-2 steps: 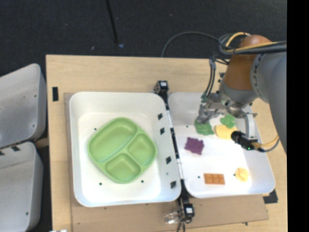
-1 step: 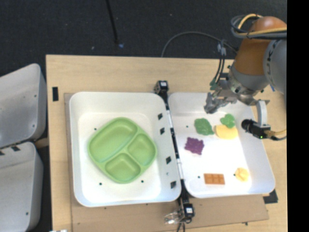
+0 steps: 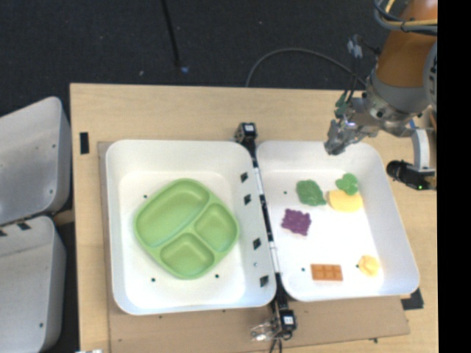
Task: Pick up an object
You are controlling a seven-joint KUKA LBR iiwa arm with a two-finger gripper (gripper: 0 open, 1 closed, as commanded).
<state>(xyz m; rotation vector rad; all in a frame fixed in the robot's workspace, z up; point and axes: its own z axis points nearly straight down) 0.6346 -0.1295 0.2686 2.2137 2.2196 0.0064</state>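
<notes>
**Operator:** Gripper (image 3: 335, 145) above the far rim of the right bin (image 3: 397, 219), near its back left corner; I cannot tell how it is set, since at this slant it reads as one dark lump, and I see nothing carried in it.

**Trainee:** Which object would you go for?

**Operator:** Candidates all lie on the right bin's floor: a green piece (image 3: 310, 192) nearest the gripper; a smaller green piece (image 3: 348, 182) touching a yellow piece (image 3: 344, 201); a purple piece (image 3: 296, 221) just left of centre; an orange flat block (image 3: 327, 272) and a small yellow piece (image 3: 368, 265) toward the near edge. The left bin (image 3: 121, 271) bears a green divided plate (image 3: 185, 228).

**Trainee:** How will they handle?

**Operator:** I judge them light toy pieces, probably smooth plastic or rubber, liable to skid on the slick floor. I'd take the purple piece across its narrower width; it stands clear of its neighbours. The touching green and yellow pair risks a double catch.
</notes>
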